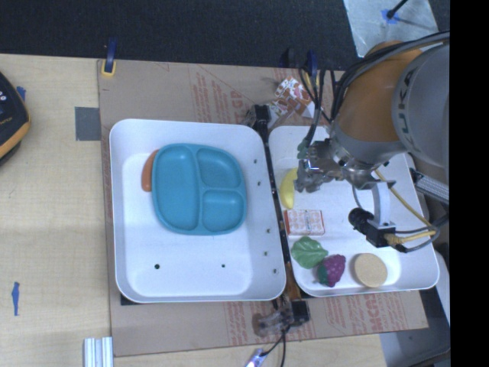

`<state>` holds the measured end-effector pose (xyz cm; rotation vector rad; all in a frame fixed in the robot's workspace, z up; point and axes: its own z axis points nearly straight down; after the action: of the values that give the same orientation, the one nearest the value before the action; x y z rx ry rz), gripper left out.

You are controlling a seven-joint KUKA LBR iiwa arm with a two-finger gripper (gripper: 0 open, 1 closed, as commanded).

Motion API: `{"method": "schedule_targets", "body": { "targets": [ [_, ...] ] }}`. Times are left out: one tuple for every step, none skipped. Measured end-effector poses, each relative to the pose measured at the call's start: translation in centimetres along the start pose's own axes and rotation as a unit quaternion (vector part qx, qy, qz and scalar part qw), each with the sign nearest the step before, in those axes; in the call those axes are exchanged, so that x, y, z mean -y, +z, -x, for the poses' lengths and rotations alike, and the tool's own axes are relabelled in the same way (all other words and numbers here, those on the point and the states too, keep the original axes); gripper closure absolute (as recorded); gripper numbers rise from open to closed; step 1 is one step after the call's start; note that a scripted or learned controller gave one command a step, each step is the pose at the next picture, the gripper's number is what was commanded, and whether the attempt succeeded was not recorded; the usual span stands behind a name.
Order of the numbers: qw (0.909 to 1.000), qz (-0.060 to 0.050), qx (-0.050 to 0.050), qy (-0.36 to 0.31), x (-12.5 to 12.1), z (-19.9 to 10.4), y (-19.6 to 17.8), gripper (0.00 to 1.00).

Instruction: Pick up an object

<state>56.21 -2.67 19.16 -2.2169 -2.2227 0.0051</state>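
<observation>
My gripper (308,176) hangs low in the right bin (416,205), near its left wall and just right of a yellow banana-like fruit (286,190). Below it lies a small red-and-white card (304,222). Further down sit a green leaf (307,251), a purple grape bunch (331,269) and a round tan biscuit (370,270). The wrist and its metal housing cover the fingers from above.
The left bin (126,228) holds a blue divided plate (200,188) with an orange sausage (146,171) tucked at its left edge. A snack packet (293,96) and cables lie behind the bins. A yellow-black device (11,121) sits at the far left.
</observation>
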Motion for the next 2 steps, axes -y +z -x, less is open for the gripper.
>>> {"method": "schedule_targets", "body": {
  "targets": [
    [1.0, -0.001, 0.0, 0.0, -1.3, 7.0, 5.2, 1.0],
    [1.0, 0.001, -0.001, -0.001, -9.3, 1.8, -0.1, 1.0]
  ]
}}
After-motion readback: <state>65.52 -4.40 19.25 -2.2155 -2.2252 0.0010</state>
